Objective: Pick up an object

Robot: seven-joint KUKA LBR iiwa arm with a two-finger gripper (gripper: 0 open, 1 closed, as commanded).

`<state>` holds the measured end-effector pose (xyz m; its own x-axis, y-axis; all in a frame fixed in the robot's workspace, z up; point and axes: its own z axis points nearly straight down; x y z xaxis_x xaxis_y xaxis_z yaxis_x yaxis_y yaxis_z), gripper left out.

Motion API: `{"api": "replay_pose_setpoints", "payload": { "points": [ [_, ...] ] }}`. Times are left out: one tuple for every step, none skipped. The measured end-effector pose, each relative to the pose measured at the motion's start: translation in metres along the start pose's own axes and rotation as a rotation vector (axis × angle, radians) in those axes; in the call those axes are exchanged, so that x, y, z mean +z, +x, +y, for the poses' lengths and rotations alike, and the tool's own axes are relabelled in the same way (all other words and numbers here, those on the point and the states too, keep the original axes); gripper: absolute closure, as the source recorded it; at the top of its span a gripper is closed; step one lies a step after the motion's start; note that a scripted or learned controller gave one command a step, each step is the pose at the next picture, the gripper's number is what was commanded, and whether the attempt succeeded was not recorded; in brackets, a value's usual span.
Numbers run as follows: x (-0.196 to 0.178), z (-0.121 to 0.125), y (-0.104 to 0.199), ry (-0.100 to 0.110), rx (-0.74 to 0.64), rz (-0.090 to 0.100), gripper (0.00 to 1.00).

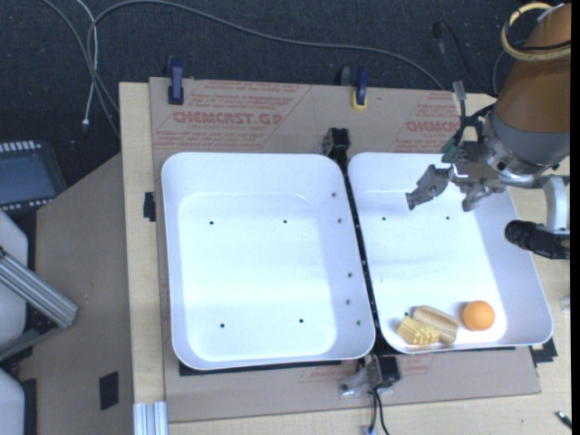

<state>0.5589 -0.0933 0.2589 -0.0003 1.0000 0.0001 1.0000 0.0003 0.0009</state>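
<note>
Dark carpet surrounds a tan bench (136,243); loose cables trail across the floor beyond its far edge. Two shallow white bins sit side by side on a printed cardboard sheet (272,111), held by two blue clamps (175,78) at the back. Taking the right bin (399,261) as landmark: the left bin (258,261) lies just beside it, rims nearly touching, with a black clip (336,140) at the far end of the seam between them. Inside the right bin, along its near rim, sit three items close together: an orange ball (478,315) toward the right corner, a tan roll (438,318) just left of the ball, and a yellow corn piece (418,333) touching the roll on its near side. Arm (535,80) enters from the right, above the right bin's far right corner. Gripper (448,189) hangs over the bin's far half, fingers (424,188) spread apart, nothing between them. Gripper is well apart from the three items at the near rim.
</note>
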Motion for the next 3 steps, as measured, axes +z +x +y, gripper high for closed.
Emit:
{"api": "replay_pose_setpoints", "payload": {
  "points": [
    [-0.011,0.000,0.000,-0.001,0.000,0.000,1.00],
    [0.004,-0.029,0.040,0.002,-0.003,0.001,1.00],
    [0.020,-0.065,0.105,0.002,-0.006,0.001,1.00]
  ]
}}
